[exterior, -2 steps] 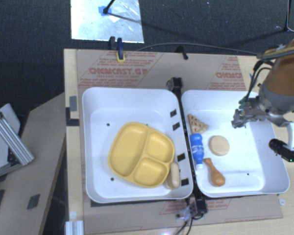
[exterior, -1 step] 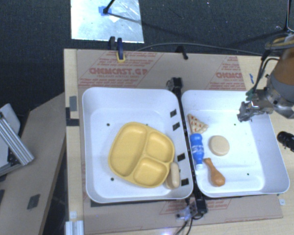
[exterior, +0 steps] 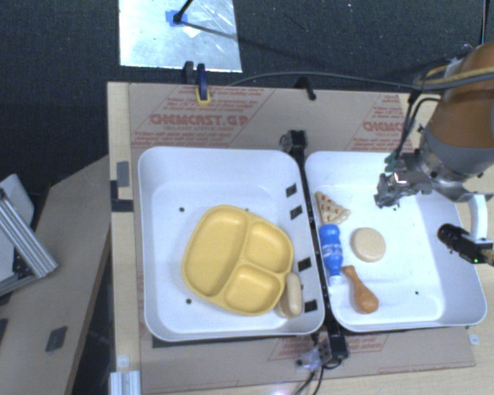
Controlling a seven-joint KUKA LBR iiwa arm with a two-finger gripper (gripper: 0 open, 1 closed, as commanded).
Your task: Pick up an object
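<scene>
we see the counter [exterior: 123,245] carrying two bins. left bin [exterior: 160,220]: tray [exterior: 237,259], bread roll [exterior: 292,295] at its near edge. right bin [exterior: 453,303]: bottle [exterior: 330,252], drumstick [exterior: 361,290], disc [exterior: 368,244], wedge [exterior: 332,208] crowd its left; right half open. claw [exterior: 392,189] hangs above, grip unclear.

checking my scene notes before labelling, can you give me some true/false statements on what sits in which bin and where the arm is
1. The yellow divided plate lies in the left bin. True.
2. The blue bottle stands in the left bin. False: it lies in the right bin, along the divider.
3. The gripper is above the right bin. True.
4. The round tan disc rests on the plate. False: it lies on the right bin's floor.
5. The waffle wedge lies in the right bin. True.
</scene>
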